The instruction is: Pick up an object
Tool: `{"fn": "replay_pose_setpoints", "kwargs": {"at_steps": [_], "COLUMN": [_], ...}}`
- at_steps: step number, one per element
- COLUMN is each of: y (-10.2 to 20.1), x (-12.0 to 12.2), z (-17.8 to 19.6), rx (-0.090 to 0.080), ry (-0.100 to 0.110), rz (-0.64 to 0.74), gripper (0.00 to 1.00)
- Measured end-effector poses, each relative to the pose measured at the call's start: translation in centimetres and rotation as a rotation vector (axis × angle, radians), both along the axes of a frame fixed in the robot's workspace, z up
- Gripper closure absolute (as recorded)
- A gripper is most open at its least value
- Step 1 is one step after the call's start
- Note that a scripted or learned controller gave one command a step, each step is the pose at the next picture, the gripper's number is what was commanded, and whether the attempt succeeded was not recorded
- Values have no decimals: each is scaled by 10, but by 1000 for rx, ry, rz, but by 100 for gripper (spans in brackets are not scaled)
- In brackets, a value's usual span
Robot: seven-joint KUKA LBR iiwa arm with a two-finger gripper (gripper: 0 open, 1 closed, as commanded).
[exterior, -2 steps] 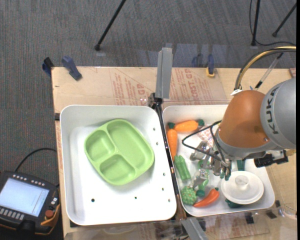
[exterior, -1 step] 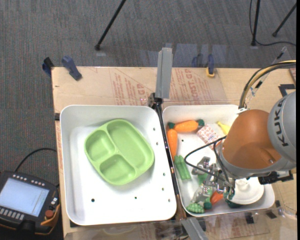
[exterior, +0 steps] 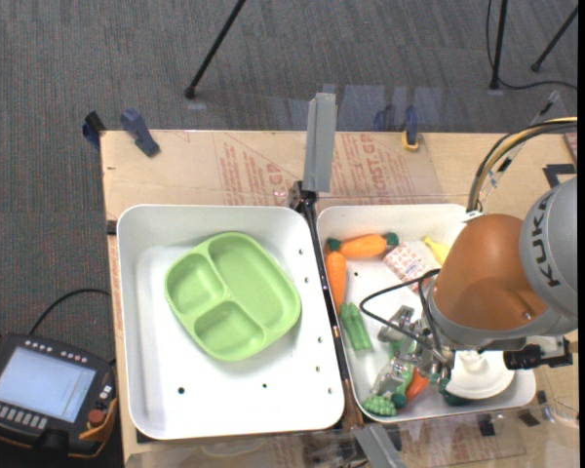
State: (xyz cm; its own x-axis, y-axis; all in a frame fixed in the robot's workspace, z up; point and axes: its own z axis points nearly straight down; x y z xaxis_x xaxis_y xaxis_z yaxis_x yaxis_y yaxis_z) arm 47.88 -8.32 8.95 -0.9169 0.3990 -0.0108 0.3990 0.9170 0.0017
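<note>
You are looking down at the arm's orange band (exterior: 487,273) and grey wrist, which are covering much of the right bin (exterior: 439,210), so whatever is lying beneath them is staying hidden from you. The gripper (exterior: 409,354) is reaching down at the near part of that bin, in a tangle of black cable, metal and small toys; you cannot tell from here how its fingers are standing or whether anything is caught between them, since the parts are blurring together. Close around it you are seeing a small orange carrot piece (exterior: 417,385) and a green leafy toy (exterior: 380,405) near the bin's near wall, both too small to make out well. A white round object (exterior: 478,373) is peeking out just right of the gripper, partly covered by the wrist. Further back in the same bin, a whole toy carrot (exterior: 361,246) is lying crosswise, a second carrot (exterior: 335,276) is lying along the left wall, and a green pod-like toy (exterior: 355,326) is sitting just below it. A pink-and-white patterned packet (exterior: 406,259) and a yellow item (exterior: 435,251) are showing at the edge of the orange band, both partly cut off by it. In the left bin (exterior: 146,261) a light green divided plate (exterior: 233,295) is lying flat, well apart from the gripper
</note>
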Motion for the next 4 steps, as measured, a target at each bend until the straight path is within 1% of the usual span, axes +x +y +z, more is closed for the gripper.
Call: {"fn": "replay_pose_setpoints", "kwargs": {"at_steps": [1, 2, 3, 4], "y": [-3, 2, 1, 0], "x": [33, 2, 29, 3], "z": [-3, 1, -3, 0], "rx": [4, 1, 4, 2], "ry": [12, -5, 12, 0], "rz": [-17, 0, 11, -12], "gripper": [0, 0, 0, 0]}}
